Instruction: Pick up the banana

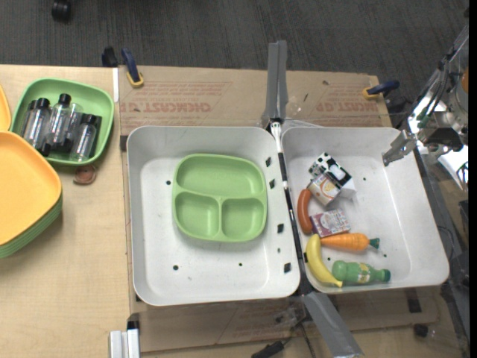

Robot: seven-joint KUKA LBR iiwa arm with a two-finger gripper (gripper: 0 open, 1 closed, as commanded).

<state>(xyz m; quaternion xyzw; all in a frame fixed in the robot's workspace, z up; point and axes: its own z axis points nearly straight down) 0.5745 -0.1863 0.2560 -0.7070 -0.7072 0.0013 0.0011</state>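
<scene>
The fingers cannot be made out: we see the gripper (pixel 406 146), partly cut off, over the right bin's (pixel 417 222) far right rim. There lie the banana (pixel 319 263), carrot (pixel 347 241), sausage (pixel 303 209), green bottle (pixel 360 273) and small cartons. The left bin (pixel 149 222) holds a green divided plate (pixel 220 197).

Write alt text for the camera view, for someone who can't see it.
A yellow banana lies in the near left corner of the right white bin, beside a carrot, a green bottle, a sausage and small packets. The left bin holds a green divided plate. The robot arm hangs at the right bin's far right edge.
</scene>
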